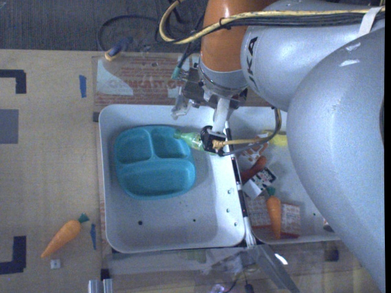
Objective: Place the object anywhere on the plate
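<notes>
Gripper, grasp state indiscernible, above one o'clock of the blue plate; green-yellow object at its two o'clock rim.

The blue plate is filling the upper half of the left bin, leaving bare floor open below it. The arm is looming over the right bin, where a carrot and small things are crowding together.
</notes>
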Robot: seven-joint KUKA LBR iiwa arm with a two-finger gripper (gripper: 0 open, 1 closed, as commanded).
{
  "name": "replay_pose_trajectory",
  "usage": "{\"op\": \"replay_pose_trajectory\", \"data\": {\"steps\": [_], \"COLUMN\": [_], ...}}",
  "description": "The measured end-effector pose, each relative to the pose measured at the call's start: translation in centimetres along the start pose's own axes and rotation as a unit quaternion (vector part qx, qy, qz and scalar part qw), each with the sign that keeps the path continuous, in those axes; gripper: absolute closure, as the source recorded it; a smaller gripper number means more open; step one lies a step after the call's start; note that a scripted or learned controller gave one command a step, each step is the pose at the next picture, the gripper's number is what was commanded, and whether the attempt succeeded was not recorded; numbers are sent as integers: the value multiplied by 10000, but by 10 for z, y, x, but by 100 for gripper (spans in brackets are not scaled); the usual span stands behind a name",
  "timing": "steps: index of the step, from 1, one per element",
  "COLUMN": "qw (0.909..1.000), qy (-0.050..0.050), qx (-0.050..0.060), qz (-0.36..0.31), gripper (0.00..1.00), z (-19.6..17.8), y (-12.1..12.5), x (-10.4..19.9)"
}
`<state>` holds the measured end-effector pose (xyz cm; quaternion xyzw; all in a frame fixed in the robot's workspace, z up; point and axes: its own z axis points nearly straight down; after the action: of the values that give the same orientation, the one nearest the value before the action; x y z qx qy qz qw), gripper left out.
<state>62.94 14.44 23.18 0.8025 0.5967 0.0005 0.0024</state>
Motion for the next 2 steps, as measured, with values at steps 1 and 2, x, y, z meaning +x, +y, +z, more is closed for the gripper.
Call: {"op": "replay_pose_trajectory", "data": {"steps": [1, 2], "qw": [9779, 9786], "qy": [5, -2], "qx": [20, 25], "qz": [2091, 2057], "gripper": [0, 100], "z": [-40, -50], "y": [25, 23], "x": [37, 40]}}
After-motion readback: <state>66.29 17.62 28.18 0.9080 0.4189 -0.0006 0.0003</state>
